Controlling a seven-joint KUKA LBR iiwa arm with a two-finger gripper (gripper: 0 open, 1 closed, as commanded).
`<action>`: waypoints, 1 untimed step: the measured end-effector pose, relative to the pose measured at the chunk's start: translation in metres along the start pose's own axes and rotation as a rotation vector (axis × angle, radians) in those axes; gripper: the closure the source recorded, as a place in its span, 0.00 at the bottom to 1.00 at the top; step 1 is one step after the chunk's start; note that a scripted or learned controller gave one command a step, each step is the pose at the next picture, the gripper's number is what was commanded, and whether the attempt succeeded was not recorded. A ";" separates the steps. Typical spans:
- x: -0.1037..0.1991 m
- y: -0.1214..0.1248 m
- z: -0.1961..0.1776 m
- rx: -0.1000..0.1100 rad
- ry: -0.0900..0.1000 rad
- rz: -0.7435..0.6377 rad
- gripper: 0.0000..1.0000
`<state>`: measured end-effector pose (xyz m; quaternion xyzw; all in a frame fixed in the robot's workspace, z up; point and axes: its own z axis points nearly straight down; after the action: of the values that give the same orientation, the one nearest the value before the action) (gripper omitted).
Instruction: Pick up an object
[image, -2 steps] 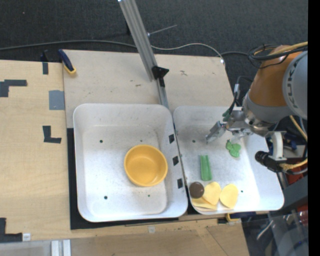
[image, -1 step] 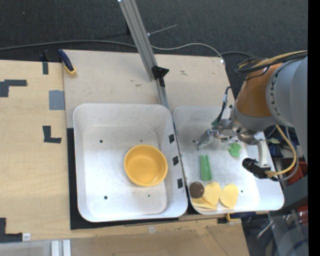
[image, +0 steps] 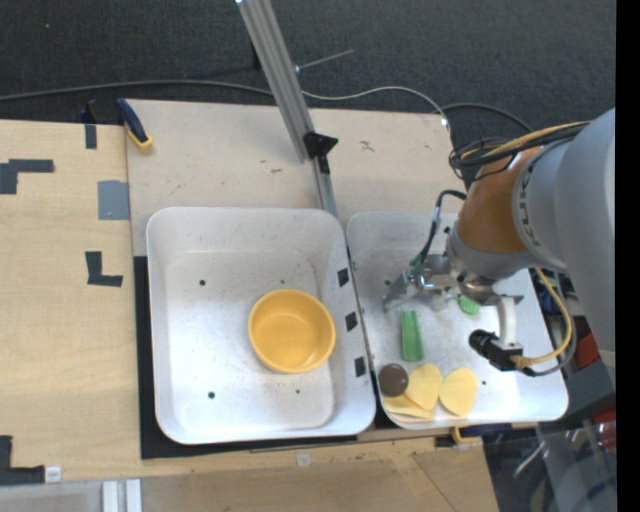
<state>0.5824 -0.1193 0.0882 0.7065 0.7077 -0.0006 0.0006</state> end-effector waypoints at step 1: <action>0.001 0.000 -0.011 0.001 0.001 -0.001 1.00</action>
<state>0.5824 -0.1185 0.0991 0.7060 0.7082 -0.0004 -0.0002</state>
